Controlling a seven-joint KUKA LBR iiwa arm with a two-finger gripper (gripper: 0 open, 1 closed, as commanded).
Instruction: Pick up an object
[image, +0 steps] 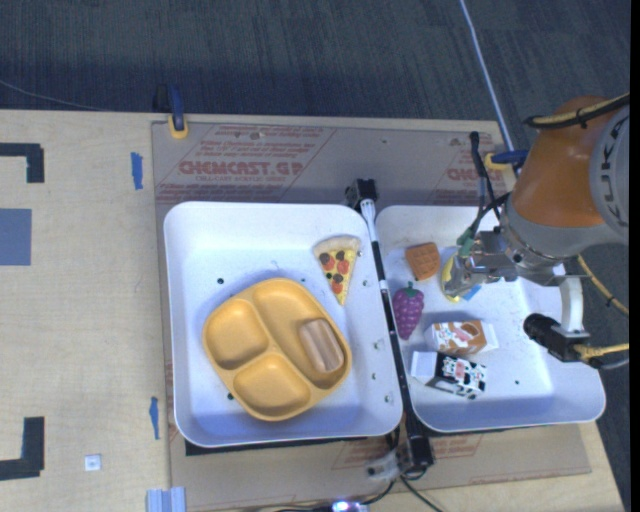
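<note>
Presently I logged, left to right: yellow divided plate (275, 347) and pizza slice (338, 264) in left bin (190, 250); in right bin (575, 395), grape bunch (408, 309) at its left edge, light, probably rigid plastic, best pinched across its middle; gripper (462, 280) near the far edge, jaws' state untellable.

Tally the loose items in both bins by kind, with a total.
Divided yellow tray: 1
Toy foods, namely hot dog, pizza slice, grapes, waffle: 4
Small cartons, orange one and cow-print one: 2
Total: 7
</note>
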